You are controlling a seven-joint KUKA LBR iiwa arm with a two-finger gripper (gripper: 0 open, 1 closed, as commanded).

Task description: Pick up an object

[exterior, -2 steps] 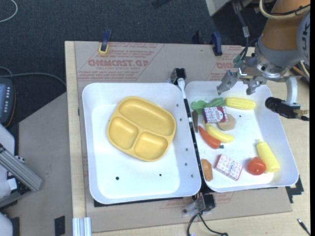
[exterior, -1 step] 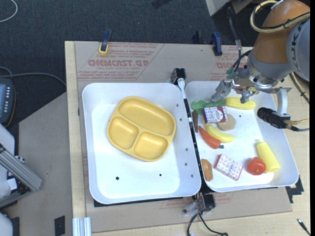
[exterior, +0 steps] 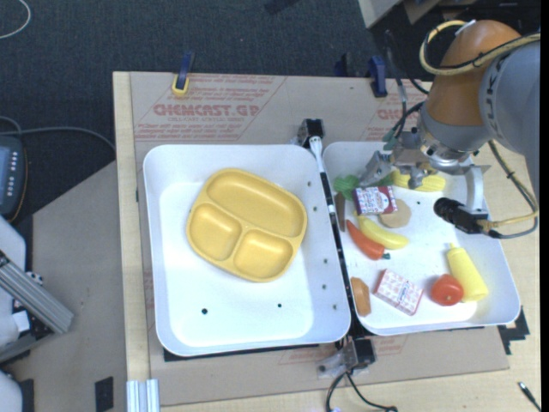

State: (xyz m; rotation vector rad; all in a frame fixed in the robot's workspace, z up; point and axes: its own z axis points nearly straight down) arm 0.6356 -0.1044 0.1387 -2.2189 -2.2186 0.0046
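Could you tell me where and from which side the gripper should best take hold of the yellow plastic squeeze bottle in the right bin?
Probably across the middle of the yellow plastic squeeze bottle, coming straight down from above. It lies flat on the right white bin floor, long axis slanting toward the bin's near right corner, so closing across its narrow width suits it. The red toy tomato touches its lower end; grip above that.

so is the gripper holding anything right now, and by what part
Cannot be told. The gripper is down in the right bin, just above the small red and white carton, but the view doesn't show anything between its tips.
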